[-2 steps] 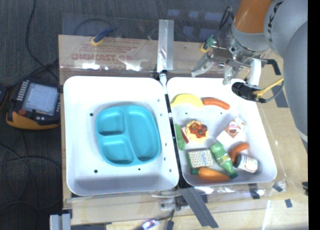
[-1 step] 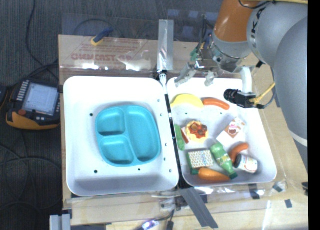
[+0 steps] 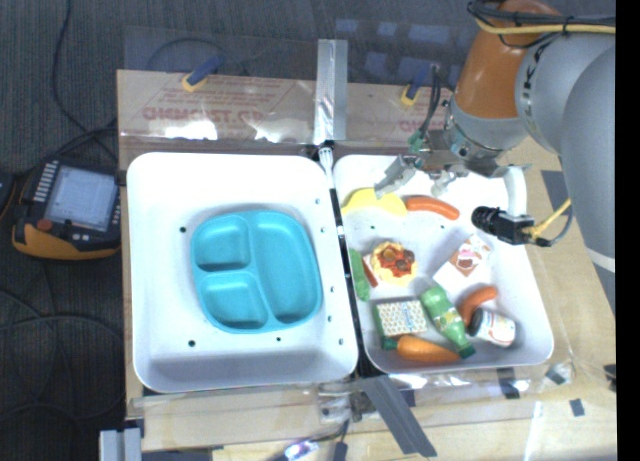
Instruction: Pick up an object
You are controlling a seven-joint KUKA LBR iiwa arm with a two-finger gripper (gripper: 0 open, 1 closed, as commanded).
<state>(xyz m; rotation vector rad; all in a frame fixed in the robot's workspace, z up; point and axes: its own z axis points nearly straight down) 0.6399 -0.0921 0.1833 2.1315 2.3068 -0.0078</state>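
From my remote seat I've got the gripper (image 3: 418, 171) hanging over the far end of the right bin (image 3: 535, 324), fingers spread fairly wide with nothing between them. Taking the banana (image 3: 372, 201) as my landmark: 1 fingertip sits just above its right end, and the orange sausage (image 3: 432, 207) lies just right of it, almost under the other finger. Everything else is on the near side of the banana: the pizza slice (image 3: 390, 262), the little carton (image 3: 467, 255), the green bottle (image 3: 442, 312), the carrot (image 3: 426, 350) and the can (image 3: 495, 328). Well left of the banana, the blue tray (image 3: 256, 269) sits in the other bin.

My worry: banana and sausage are so close that a descent between them could clip both and grab neither, or a finger lands on the banana and just shoves it into the wall.
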